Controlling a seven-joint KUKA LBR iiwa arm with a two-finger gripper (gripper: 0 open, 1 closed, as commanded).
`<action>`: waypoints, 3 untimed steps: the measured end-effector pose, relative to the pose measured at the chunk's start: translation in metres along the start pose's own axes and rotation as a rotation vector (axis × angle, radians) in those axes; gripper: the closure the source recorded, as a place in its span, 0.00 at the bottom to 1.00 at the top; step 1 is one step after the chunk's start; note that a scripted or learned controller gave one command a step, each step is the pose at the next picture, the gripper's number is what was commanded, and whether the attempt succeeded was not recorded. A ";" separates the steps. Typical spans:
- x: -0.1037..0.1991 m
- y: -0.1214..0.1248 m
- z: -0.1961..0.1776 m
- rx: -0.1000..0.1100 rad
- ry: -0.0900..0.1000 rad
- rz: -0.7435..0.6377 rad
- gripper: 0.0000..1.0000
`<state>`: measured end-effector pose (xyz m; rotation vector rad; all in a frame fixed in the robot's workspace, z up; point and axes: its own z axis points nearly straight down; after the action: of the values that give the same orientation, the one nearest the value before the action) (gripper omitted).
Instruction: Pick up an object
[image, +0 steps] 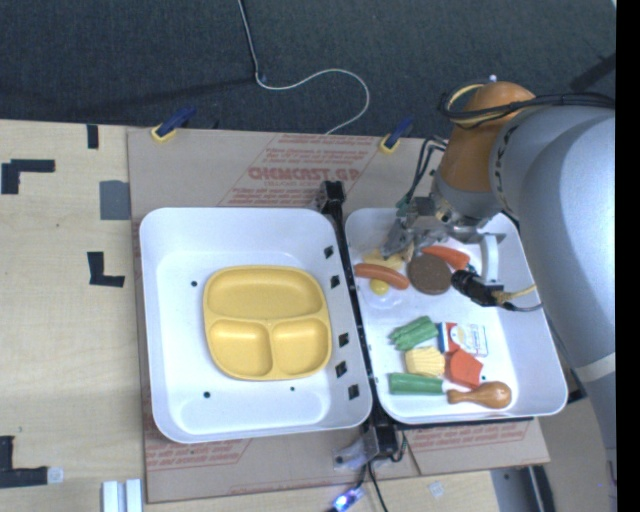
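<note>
Nearest me, at the close rim of the right bin (530, 360): brown drumstick (482, 396), lying flat, thick end to my right. Just behind it a green pod (415, 383), a yellow block (424, 359) and an orange wedge (463, 368), all packed close together. Small white carton (468, 338) with red and blue print touches the wedge's far side. Green leafy piece (413, 331) sits beside the yellow block.

All the pickable items I see are in this right bin. Farther back: red sausage (382, 274) lying crosswise near the divider, a small yellow lump (380, 288) touching its near side, a brown disc (430, 274) just right of it, and a red-orange piece (446, 255) against the disc's far edge.

Gripper (403, 238) is low over the far left corner of that bin, just beyond the sausage. Whether it is open, closed or on anything I cannot tell; the wrist hardware blocks my view. Sausage, lump and disc crowd the spot beneath it. The grey arm (560, 200) covers the bin's right side.

Left bin (180, 260) holds a yellow divided plate (268, 322), centred, well apart from the gripper. Both bins rest on a cardboard sheet (290, 170); a white cable (310, 80) loops beyond it.
</note>
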<state>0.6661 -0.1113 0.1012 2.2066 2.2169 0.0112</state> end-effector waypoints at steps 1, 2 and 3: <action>-0.006 0.002 -0.061 0.012 0.004 0.003 1.00; -0.004 0.010 -0.122 0.011 0.004 0.002 1.00; -0.004 0.010 -0.121 0.018 0.005 0.003 1.00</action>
<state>0.6738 -0.1146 0.2228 2.2213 2.2248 -0.0037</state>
